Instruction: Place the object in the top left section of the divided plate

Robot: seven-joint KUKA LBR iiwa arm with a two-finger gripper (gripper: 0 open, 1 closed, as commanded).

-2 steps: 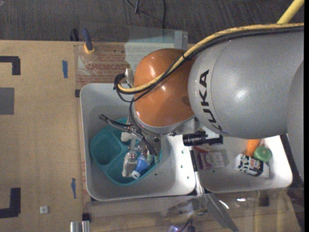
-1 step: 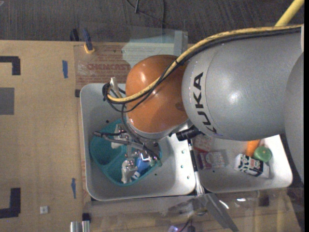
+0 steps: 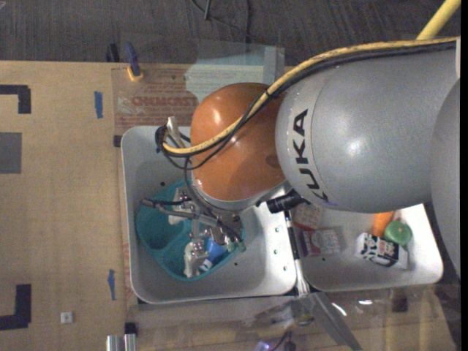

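A teal divided plate [image 3: 157, 229] lies in the left white bin [image 3: 142, 167]. My gripper [image 3: 203, 246] hangs low over the plate's right half, under the orange wrist band [image 3: 230, 145]. A small blue object [image 3: 216, 253] shows right at the gripper's tip, over the plate's lower right part, with a whitish piece [image 3: 191, 259] beside it. I cannot tell whether the blue object is held or just lies on the plate. The arm hides the plate's upper right part.
The right bin [image 3: 431, 269] holds a cow-patterned carton [image 3: 379, 248], a green round item [image 3: 398, 232], an orange item [image 3: 383, 221] and a red-and-white packet [image 3: 322, 241]. The big grey arm link [image 3: 365, 123] covers both bins' far halves. A wooden bench [image 3: 58, 196] lies to the left.
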